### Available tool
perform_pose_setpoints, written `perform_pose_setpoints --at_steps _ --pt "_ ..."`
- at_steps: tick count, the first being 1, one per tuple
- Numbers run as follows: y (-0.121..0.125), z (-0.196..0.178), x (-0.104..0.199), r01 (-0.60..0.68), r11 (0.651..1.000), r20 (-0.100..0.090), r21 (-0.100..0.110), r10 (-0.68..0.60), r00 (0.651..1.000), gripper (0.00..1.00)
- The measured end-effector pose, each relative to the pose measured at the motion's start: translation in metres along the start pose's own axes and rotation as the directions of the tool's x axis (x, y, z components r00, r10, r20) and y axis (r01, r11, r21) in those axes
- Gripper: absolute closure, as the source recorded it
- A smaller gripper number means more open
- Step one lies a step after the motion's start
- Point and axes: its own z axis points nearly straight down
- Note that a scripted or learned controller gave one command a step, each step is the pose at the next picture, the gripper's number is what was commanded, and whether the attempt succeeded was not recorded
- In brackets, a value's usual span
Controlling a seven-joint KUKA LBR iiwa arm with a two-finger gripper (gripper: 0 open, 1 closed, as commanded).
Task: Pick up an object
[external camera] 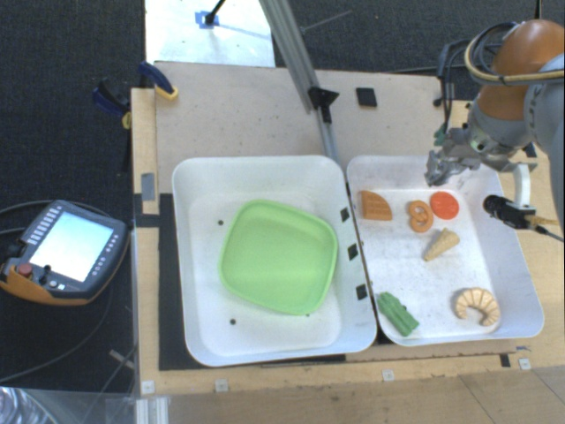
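Observation:
The right bin holds several toy foods: an orange bread slice, a pretzel-like orange piece, a red round slice, a pale wedge, a croissant and a green piece. My gripper hangs over the bin's far edge, just above and behind the red slice. Nothing shows between its fingers.
The left bin holds a light green square plate. A metal pole slants down to the divider between the bins. A teach pendant lies off the bench at left. Clamps sit at the bench's far left corner.

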Motion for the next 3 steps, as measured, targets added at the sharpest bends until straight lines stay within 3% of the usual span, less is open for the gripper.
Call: perform_pose_setpoints --at_steps 2,3 --pt "0.007 -0.103 0.005 0.001 1.000 0.000 0.000 -0.001 1.000 1.00" --pt "-0.010 -0.106 0.059 0.004 1.000 -0.002 0.004 -0.004 1.000 1.00"
